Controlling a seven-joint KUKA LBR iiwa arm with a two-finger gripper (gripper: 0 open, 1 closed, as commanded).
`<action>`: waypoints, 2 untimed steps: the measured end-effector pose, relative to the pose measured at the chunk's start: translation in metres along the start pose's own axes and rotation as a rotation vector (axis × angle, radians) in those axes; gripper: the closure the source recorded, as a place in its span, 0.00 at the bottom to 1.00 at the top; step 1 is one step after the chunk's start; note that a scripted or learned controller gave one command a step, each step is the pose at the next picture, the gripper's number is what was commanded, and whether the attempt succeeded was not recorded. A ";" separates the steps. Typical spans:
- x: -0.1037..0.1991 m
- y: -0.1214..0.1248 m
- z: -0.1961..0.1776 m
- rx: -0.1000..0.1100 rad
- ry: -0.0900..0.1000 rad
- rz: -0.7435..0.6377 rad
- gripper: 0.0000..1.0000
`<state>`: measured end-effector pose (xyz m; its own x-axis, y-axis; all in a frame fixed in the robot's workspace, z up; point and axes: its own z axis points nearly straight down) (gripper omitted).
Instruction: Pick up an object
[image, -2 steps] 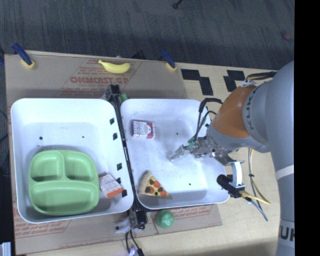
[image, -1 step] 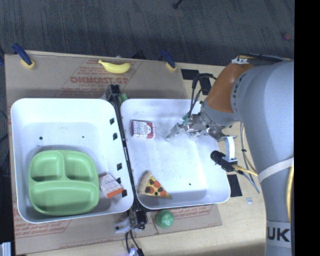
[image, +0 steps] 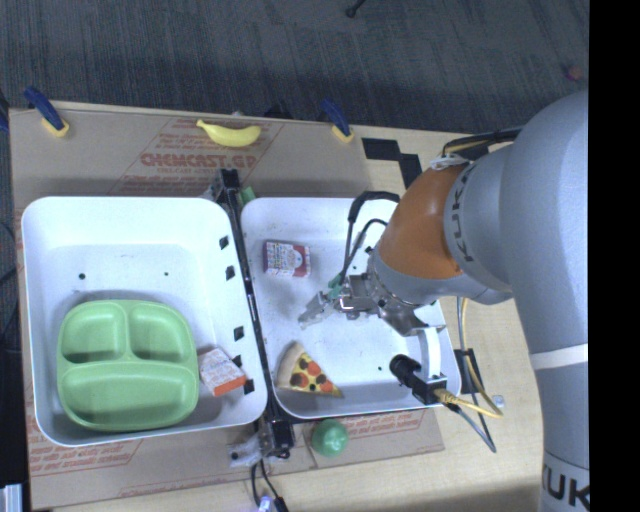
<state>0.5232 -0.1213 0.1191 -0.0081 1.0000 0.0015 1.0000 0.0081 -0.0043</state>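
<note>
Right bin holds fingers spread wide; pizza slice lies just below, apart.

Right bin: carton near back wall, pizza slice at front, bare floor between them. Left bin: green tray and small box block front; rear half open.

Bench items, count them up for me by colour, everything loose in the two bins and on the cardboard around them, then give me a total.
Green: 2, the divided plate and the ball
Yellow: 1, the banana
Red and white: 1, the small carton
Orange and white: 1, the wrapped block
Orange and tan: 1, the pizza slice
Total: 6
</note>
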 end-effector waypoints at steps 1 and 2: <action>-0.025 0.054 0.027 -0.002 -0.001 0.003 0.00; -0.024 0.054 0.017 -0.002 0.001 0.000 1.00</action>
<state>0.5777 -0.1447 0.1018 -0.0085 1.0000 0.0020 1.0000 0.0086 -0.0025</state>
